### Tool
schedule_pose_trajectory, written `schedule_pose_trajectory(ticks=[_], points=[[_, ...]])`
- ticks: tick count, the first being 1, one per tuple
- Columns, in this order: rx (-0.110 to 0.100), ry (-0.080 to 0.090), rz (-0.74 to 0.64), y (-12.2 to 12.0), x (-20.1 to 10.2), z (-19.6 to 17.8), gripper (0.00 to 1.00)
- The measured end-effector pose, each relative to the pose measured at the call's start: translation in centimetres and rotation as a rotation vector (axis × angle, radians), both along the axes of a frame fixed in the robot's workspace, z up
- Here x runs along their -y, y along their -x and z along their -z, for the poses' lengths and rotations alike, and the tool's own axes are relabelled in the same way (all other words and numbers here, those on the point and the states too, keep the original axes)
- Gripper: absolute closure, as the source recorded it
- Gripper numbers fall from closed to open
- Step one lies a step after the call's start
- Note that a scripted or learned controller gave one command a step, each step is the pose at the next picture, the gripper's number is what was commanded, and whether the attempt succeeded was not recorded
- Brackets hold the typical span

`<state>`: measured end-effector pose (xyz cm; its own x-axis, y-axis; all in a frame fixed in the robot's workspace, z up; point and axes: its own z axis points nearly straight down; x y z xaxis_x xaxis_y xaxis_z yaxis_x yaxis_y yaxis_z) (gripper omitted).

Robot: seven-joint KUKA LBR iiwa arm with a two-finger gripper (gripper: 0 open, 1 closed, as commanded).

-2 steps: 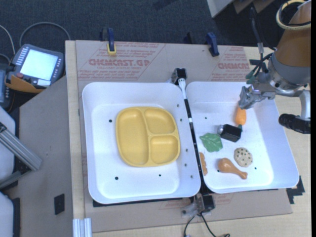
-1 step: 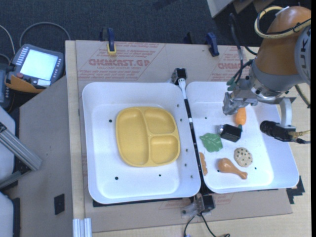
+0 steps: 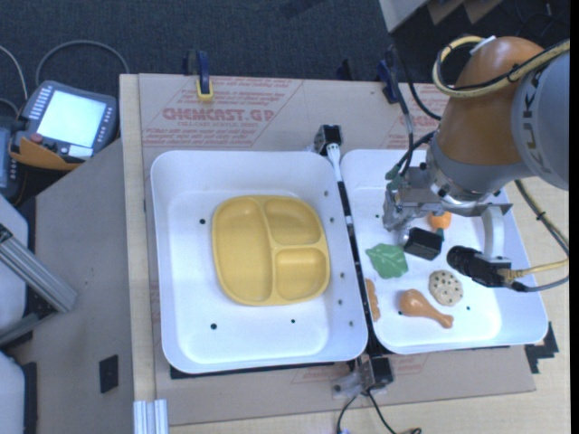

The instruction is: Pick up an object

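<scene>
My gripper (image 3: 400, 217) hangs low over the back left part of the right bin (image 3: 525, 319), under the grey and orange arm. A small orange piece (image 3: 440, 217) sits right beside it. Just in front of it lies a small black block (image 3: 422, 242). A green leaf-shaped toy (image 3: 387, 259) lies to the front left of the gripper. A speckled cookie (image 3: 445, 287) and a tan drumstick (image 3: 425, 306) lie nearer the bin's front. I see nothing lifted off the floor of the bin.
The left bin (image 3: 176, 242) holds a yellow divided plate (image 3: 270, 248). A thin orange stick (image 3: 371, 298) lies along the right bin's left wall. The ridge between the bins runs close to the gripper's left.
</scene>
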<state>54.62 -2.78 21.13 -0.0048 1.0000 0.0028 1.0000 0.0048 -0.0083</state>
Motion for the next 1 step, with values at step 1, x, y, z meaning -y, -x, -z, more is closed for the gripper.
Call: schedule_pose_trajectory(ticks=[1], points=[[0.001,0.001,0.000,1.44,-4.14,0.04,1.00]])
